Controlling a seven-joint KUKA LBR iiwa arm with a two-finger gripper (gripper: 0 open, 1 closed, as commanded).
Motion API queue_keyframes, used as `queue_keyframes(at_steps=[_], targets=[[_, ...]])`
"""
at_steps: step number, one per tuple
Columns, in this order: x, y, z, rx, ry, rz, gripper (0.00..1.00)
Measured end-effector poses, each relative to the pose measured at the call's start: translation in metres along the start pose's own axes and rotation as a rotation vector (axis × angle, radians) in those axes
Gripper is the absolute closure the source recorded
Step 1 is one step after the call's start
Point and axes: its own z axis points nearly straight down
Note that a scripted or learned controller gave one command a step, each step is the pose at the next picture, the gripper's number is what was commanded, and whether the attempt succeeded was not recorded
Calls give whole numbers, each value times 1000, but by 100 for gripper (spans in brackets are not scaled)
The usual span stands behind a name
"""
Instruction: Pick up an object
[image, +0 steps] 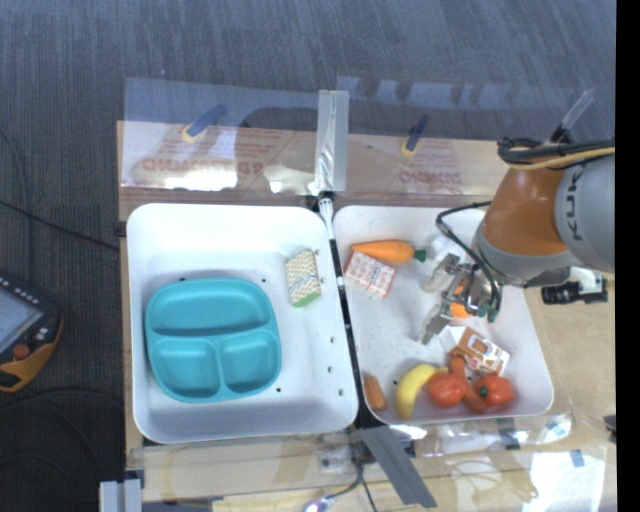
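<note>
Faint reddish print on the clear sheet (200, 165) taped behind both bins, too washed out by glare to read; part of white lettering on the arm's (560, 215) grey shell, cut off at the frame edge. Small carton (368, 273) with red-and-white printing in the right bin (395, 330), text too small to make out, lying just below a carrot (382, 252) near the bin's far rim. Second printed packet (481, 352) (orange and white) lower right, touching the cluster of red tomatoes (470, 390). Beside those, a yellow banana (412, 388) and a small orange sausage-like piece (374, 392) against the near wall.

Gripper (447, 300) low over the middle-right of the right bin, fingers parted somewhat, with nothing seen between them; a small orange item (460, 310) just beside them, partly hidden by the wrist hardware and cables.

In the left bin (170, 225): a teal divided plate (212, 337) and a yellow-green patterned sponge (302, 277) by the dividing wall. Black handheld device (22, 335) on the carpet at far left.
</note>
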Motion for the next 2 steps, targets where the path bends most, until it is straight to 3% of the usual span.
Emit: queue_keyframes(at_steps=[1,2], targets=[[-2,1,-12,3,-7,-2,100],[-9,37,-27,2,11,145,100]])
